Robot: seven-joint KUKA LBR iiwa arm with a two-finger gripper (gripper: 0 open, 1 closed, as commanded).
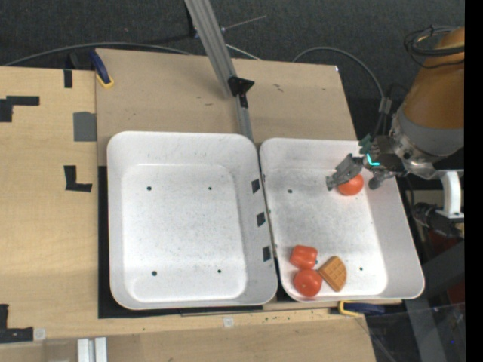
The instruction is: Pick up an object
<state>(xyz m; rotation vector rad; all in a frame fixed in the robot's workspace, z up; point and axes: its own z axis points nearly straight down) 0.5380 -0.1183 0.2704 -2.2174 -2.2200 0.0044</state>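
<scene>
Two shallow white bins (185, 143) sit side by side on a wooden bench, and in the right one the gripper (353, 173) straddles a small orange-red ball (350, 186) with spread fingers, not lifted, while a red pepper (303, 257), tomato (307, 283) and cracker (333, 273) lie well below it.

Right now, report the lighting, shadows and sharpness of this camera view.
Camera view: even, soft light with no harsh glare on the white bins; the gripper looks slightly blurred over the orange-red object; faint shadow under the items at the right bin's near edge.
</scene>
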